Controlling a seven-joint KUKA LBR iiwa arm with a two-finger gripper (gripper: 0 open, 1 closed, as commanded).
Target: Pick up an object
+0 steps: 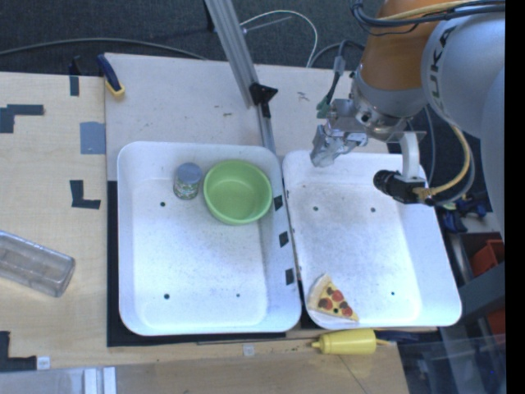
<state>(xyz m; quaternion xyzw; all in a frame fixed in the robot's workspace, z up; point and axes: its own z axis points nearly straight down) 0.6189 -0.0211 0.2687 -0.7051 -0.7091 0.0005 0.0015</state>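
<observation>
- Above the far left corner of the right bin, my gripper hangs with its tips pointing down toward the rim.
- Fingers: blurred and bunched together from this angle; I cannot tell whether they are parted or closed. Nothing shows between them.
- Behind the gripper, my grey wrist rises to the orange band at the upper right, with black cables looping around it.
- A black fitting with a yellowish hose sits over the right bin's far right part, just beside my wrist.
- Right bin floor: white, speckled with dark flecks. A toy pizza slice, yellow with red spots, lies at the near left corner, against the wall, well apart from my gripper.
- Left bin: a green bowl stands upright at the far right side, near the wall shared with the right bin. A small jar with a grey lid stands just beside the bowl, on its left.
- Just outside the bins at the near edge, a yellow bottle lies on its side on the desk.
- On the desk's left, a clear plastic container lies on its side, well apart from both bins.
- A grey metal pole slants up from between the bins' far edge. A blue and yellow clamp sits at the far left of the board.
</observation>
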